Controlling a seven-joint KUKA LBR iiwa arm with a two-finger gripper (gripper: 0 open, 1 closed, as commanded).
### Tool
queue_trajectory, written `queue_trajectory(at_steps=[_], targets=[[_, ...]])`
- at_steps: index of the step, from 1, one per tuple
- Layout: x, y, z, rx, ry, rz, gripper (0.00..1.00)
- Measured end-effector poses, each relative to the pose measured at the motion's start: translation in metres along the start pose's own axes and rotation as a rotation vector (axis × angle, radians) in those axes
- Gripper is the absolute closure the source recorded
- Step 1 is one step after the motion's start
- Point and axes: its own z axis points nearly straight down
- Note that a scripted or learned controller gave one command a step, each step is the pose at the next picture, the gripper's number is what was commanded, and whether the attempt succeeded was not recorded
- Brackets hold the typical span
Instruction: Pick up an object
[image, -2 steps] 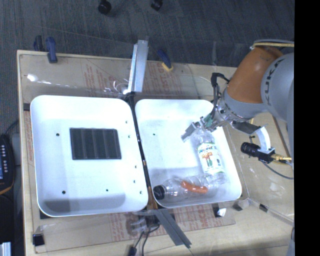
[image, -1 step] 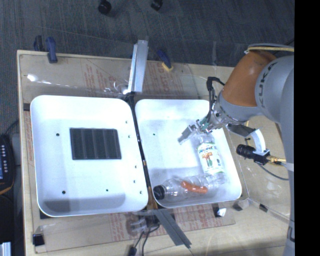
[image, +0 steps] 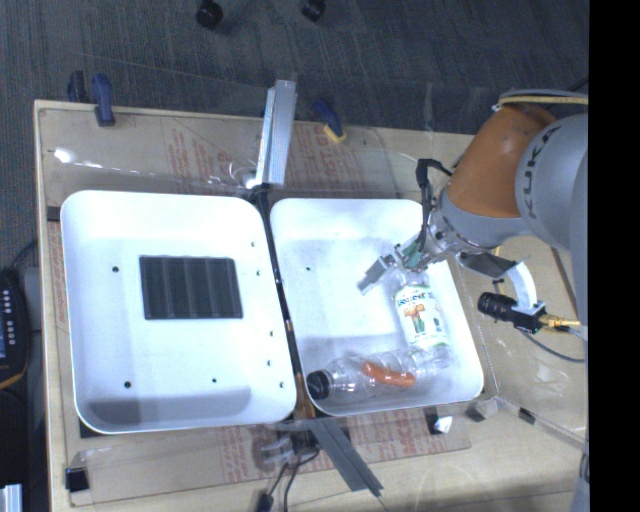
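My gripper (image: 393, 266) hangs over the upper right part of the right bin (image: 330, 225), open, with nothing between its fingers. Just below it a small white bottle (image: 421, 316) with a green and orange label lies along the bin's right wall, its top end close to the fingertips. Along the front wall a clear plastic bottle (image: 365, 378) with a black cap lies on its side. An orange piece (image: 388, 377) rests on or against it.
The left bin (image: 100, 240) holds a dark ridged rectangular block (image: 190, 287) lying flat near its middle. A metal bar (image: 277, 130) stands up behind the seam between the bins. Blue clamps (image: 100, 98) grip the bench's back edge.
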Motion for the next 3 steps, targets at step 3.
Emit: queue_trajectory(at_steps=[3], targets=[[-0.001,-0.003,-0.059,-0.004,-0.005,0.141,0.00]])
